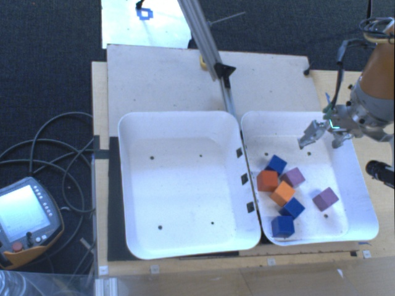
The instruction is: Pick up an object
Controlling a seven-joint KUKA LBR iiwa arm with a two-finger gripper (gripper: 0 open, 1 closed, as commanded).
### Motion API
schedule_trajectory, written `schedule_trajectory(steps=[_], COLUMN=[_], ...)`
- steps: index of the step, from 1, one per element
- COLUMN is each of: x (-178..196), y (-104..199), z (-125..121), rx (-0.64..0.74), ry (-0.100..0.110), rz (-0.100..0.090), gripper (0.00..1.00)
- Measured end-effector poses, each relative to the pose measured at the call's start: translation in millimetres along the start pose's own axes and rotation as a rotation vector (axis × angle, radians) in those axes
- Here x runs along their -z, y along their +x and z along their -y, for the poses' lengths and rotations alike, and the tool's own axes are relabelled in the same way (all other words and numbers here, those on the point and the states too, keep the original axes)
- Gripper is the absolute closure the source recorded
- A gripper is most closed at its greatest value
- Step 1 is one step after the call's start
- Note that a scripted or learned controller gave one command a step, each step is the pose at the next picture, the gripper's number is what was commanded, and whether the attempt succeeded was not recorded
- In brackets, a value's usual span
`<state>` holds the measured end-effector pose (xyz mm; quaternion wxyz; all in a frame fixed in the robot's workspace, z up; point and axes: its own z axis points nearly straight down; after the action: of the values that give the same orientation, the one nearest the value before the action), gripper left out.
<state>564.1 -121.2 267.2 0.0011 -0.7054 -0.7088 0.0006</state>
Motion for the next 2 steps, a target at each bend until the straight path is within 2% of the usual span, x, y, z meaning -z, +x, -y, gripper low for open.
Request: schedule_trajectory(steps=[1,2], x=[2,-40], y=[0,5], z=[-1,-3], rx=[-0.001,-0.002], ry=[-0.004,-0.001], rz=[0.001,0.001], gripper=[0.00,0.00])
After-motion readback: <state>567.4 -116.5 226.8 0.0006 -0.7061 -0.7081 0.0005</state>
